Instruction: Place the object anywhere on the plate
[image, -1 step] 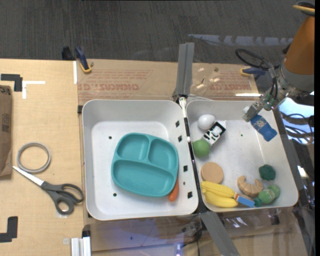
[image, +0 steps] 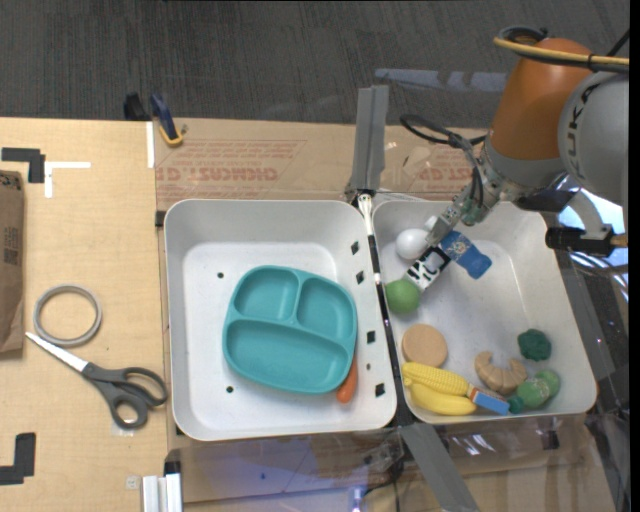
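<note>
Yellow plastic banana (image: 443, 402) and toy corn cob (image: 435, 379) lie at the front edge of the right white bin (image: 560, 290), nearest the viewer, the corn touching the banana's upper side. A small blue piece (image: 491, 403) lies against the banana's right end. Beside them sit a tan, knobbly bread-like toy (image: 499, 371) and a pale green round toy (image: 541, 387), with a dark green ruffled piece (image: 534, 344) just behind. A flat tan disc (image: 425, 345) rests above the corn.

Which object the task means cannot be told from here. The two-finger gripper (image: 426, 270) is low in the right bin, pointing down and left; whether it is released or clenched cannot be told. Its black-and-white tip sits just above a green ball (image: 402, 296) and just beside a white egg-shaped toy (image: 411, 242); contact with either is not clear. A blue block (image: 471, 256) shows on the gripper body's right side.

The teal plastic plate with three compartments (image: 291, 330) lies flat in the middle of the left white bin (image: 190, 300). An orange carrot-like stick (image: 347, 383) lies on the bin floor touching the plate's right front rim.

Left of the bins, on the wooden bench (image: 80, 230), lie grey-handled scissors (image: 105, 382) and a roll of tape (image: 67, 314), near each other.
</note>
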